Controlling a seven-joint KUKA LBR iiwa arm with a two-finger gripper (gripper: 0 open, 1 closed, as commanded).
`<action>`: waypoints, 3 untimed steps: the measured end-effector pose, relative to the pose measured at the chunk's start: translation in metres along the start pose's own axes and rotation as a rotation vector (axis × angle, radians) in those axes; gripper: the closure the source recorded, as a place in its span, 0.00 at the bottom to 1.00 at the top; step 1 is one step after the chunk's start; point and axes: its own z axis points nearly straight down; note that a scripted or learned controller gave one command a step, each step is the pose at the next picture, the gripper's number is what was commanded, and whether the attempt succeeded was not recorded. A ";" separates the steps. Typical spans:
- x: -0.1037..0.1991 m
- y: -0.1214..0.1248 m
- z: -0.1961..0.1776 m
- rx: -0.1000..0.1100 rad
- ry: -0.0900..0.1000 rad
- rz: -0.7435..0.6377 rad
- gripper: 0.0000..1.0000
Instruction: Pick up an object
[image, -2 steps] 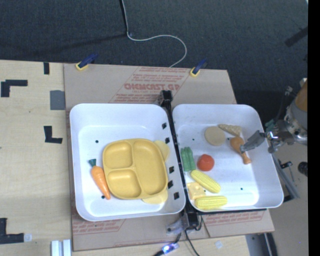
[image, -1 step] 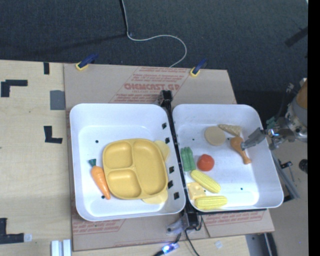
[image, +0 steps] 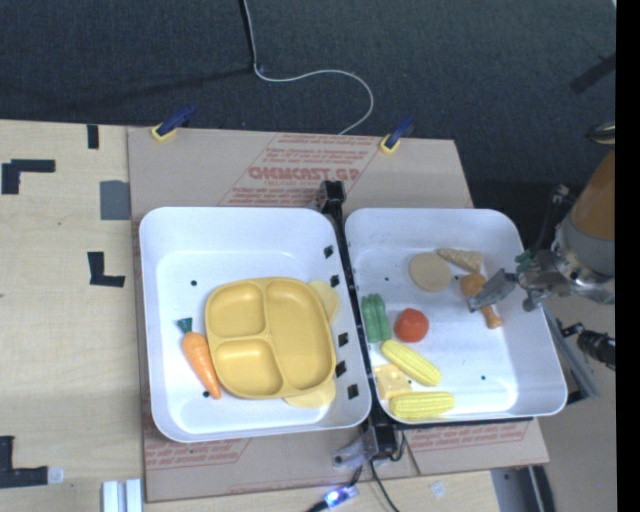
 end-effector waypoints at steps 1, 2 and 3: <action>0.002 -0.011 0.053 0.002 0.001 0.000 0.00; 0.004 -0.011 0.101 -0.005 -0.002 -0.001 0.00; 0.003 -0.010 0.088 -0.008 -0.004 0.000 1.00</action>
